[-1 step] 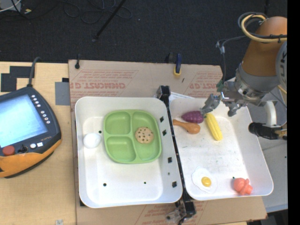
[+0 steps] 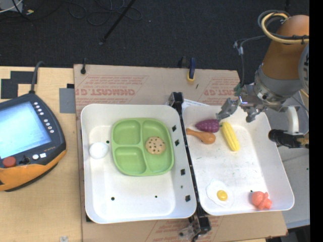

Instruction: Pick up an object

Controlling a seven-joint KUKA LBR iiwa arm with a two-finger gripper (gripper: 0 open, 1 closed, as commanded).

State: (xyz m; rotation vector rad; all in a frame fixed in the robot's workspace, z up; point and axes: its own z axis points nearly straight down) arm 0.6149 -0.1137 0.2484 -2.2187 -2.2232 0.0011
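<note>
Several toy foods are lying in the right white bin (image 2: 282,175), any of which could serve as the object to pick. A yellow corn cob (image 2: 230,136) is lying near the bin's upper middle, angled from 11 to 5 o'clock. Just beside it, at its 10 o'clock, a bunch of purple grapes (image 2: 207,125) is resting, and an orange-brown chicken drumstick (image 2: 201,135) is lying directly below the grapes, touching or nearly touching them. Well apart from these, toward the bin's near edge, a fried egg (image 2: 220,194) is sitting at 7 o'clock of the bin, and a small orange-red toy (image 2: 260,199) is sitting at 5 o'clock, close to the front rim.

The gripper (image 2: 238,111) is hovering over the far rim of the right bin, at 1 o'clock from the corn, its two fingers spread apart with nothing between them. The grey arm with its orange band (image 2: 285,44) is reaching in from the right.

The middle and right side of the right bin are lying bare, giving open room around the corn.

In the left white bin (image 2: 96,195), a green divided plate (image 2: 131,160) is holding a cookie (image 2: 155,145) in its right compartment, and a white ball (image 2: 99,150) is sitting at the plate's 9 o'clock. A black clip strip (image 2: 182,150) is running between the bins. On the desk (image 2: 70,221) at far left, a control pendant (image 2: 28,140) is resting.
</note>
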